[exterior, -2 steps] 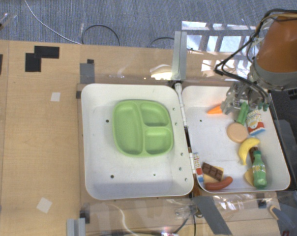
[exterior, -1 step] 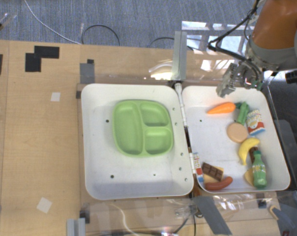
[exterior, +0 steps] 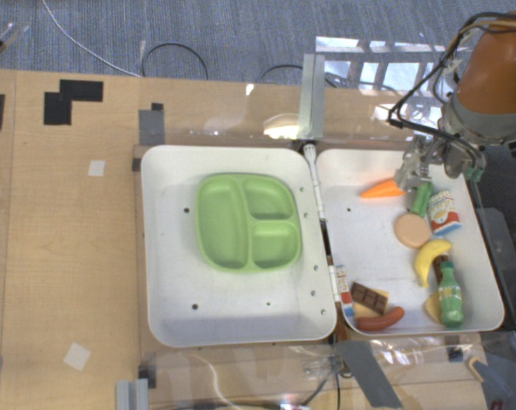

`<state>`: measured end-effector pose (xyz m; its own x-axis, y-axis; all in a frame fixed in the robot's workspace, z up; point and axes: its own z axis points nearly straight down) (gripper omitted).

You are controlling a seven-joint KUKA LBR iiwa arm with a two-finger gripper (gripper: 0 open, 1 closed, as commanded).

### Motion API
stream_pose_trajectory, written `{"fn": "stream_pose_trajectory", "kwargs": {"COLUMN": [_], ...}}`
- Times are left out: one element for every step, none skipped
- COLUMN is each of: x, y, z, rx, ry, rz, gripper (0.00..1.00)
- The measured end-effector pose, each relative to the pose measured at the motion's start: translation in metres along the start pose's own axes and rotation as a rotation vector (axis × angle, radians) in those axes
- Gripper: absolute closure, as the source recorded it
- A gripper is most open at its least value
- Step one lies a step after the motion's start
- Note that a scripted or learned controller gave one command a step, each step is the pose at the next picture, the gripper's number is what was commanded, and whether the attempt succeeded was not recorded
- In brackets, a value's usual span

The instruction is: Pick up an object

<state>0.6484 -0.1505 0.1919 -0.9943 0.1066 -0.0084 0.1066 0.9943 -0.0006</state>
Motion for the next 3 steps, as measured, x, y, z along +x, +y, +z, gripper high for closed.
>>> {"fn": "stream_pose_trajectory", "kwargs": {"x": [0.084, -0.002, -0.013], "y": [0.055, 0.049, -0.006], "z": [-0.073, -0.089, -0.095], "rx": [-0.003, -0.002, 0.001], "ry": [-0.009, -0.004, -0.005], "rz": [0.091, 0.111, -0.485], "gripper": [1.0, 1.0, 1.0]}}
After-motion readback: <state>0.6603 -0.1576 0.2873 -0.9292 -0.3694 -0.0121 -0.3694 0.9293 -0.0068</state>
